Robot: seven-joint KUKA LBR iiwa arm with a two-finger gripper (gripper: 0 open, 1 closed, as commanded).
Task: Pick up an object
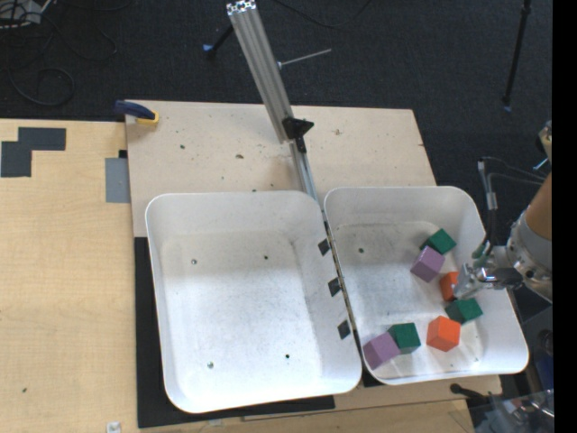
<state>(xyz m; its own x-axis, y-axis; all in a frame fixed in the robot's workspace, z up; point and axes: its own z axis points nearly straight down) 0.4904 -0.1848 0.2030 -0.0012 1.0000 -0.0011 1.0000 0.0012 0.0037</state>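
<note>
The right bin (397, 192) holds several small blocks. A green block (441, 241) and a purple block (428, 264) lie near its far right side. My gripper (475, 276) reaches in over the bin's right wall, low and right beside a small orange block (448, 286) that it partly hides. Just below the gripper sits another green block (465, 310). Nearer the front edge are a larger orange block (444, 333), a green block (406, 336) and a purple block (381, 349).
The left bin (234, 198) lies alongside, with a divider carrying black clips (334, 285) between the two. A slanted aluminium rail (263, 61) rises behind the bins. A blue clamp (135, 111) sits at the bench's far left corner.
</note>
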